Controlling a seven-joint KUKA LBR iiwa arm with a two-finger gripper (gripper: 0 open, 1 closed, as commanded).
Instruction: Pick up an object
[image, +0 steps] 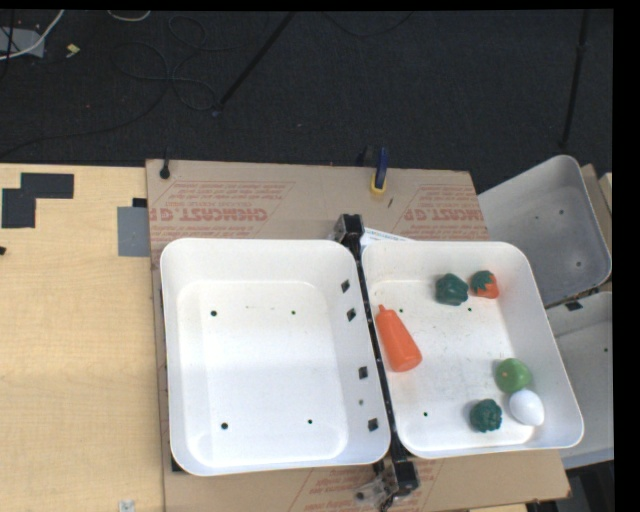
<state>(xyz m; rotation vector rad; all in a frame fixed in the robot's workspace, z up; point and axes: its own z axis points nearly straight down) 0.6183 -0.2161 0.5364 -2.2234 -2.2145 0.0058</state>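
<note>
Since the white plastic egg (527, 408) crowds the dark green lumpy toy (486, 415), a grab could slip; I cannot tell the gripper's state.

Wooden bench (70, 340), cardboard sheet (300, 205), two white bins (185, 265)

The floor (330, 80) behind the bench was dark, almost black carpet, w/ several thin cables (190, 70) lying loose across it. The tabletop (70, 350) was light wood, pale yellow-beige, w/ a few dark grey patches (130, 232) near its back-left part. A brown cardboard sheet (270, 205) w/ red printed letters lay flat on the tabletop. A small blue-and-yellow clamp (379, 170) sat on the cardboard's back edge. At the right side stood a grey metal plate (550, 220), tilted, w/ small holes. Light was even & soft, no strong shadows.
</note>
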